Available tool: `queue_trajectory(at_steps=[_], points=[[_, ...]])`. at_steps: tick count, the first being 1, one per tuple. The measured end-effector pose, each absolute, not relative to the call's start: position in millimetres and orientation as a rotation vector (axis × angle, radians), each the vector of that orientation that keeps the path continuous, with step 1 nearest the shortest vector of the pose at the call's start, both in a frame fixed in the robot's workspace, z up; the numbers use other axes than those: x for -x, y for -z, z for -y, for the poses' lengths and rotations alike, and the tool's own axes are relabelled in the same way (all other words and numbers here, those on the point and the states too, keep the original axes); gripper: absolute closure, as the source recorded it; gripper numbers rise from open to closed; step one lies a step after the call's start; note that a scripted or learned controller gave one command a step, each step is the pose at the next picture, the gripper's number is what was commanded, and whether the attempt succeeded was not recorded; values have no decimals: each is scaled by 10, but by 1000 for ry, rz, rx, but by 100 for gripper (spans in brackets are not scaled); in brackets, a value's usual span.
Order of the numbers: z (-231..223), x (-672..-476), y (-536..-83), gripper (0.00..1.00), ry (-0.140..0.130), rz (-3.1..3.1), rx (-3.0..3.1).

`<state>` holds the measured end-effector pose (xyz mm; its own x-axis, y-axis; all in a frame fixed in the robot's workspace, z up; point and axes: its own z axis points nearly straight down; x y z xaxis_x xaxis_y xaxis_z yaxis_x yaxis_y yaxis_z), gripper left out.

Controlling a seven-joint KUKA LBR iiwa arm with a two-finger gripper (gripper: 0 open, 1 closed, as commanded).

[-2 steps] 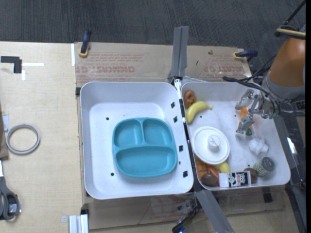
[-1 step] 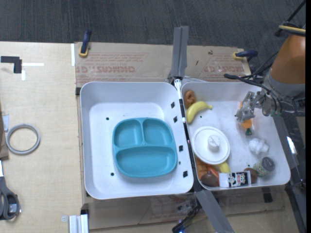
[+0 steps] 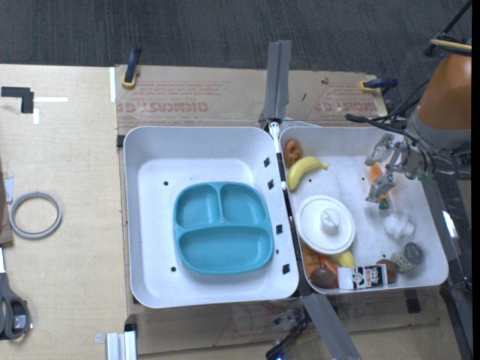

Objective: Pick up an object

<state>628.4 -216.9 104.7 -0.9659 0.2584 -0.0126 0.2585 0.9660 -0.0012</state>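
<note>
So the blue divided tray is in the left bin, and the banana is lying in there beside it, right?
Not quite. The blue divided tray is in the left bin, but the banana lies in the right bin, near its upper left corner above the white lid. The camera view shows this.

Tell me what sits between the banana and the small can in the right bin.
In the camera view, the white lid lies roughly between the banana and the small can, a little below that line.

from my remote seat i see dark carpet [image 3: 187, 17] beyond a pale wooden bench [image 3: 56, 141], with brown cardboard [image 3: 195, 96] laid across it.
</note>
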Motion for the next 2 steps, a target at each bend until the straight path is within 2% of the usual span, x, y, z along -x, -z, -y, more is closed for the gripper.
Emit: queue_trajectory(at_steps=[1,2], points=[[2174,-6301,-1159,100,7,-3096,-406],[1767,-6098,-1882,100,0,-3055,-713]])
